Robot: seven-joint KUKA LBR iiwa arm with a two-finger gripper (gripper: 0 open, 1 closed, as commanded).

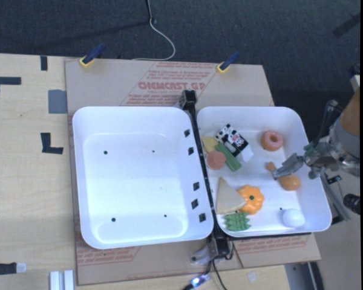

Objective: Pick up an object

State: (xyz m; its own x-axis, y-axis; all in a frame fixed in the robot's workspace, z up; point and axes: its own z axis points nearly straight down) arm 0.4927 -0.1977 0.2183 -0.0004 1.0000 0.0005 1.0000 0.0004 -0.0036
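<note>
Two shallow white bins are set side by side on a cardboard sheet [163, 83]; the left bin [91, 180] is the larger patch of bare white, and the right bin [290, 118] carries the clutter. The arm is brought in from the right, its gripper [288, 169] held low over the right bin's far side; whether the fingers are parted or closed cannot be told. An orange ball [290, 183] is seen just below the gripper tip, nearly touching it, and is judged the nearest candidate. A pink doughnut [271, 140] is placed a little above the tip, and a white ball [292, 218] near the lower rim.
</note>
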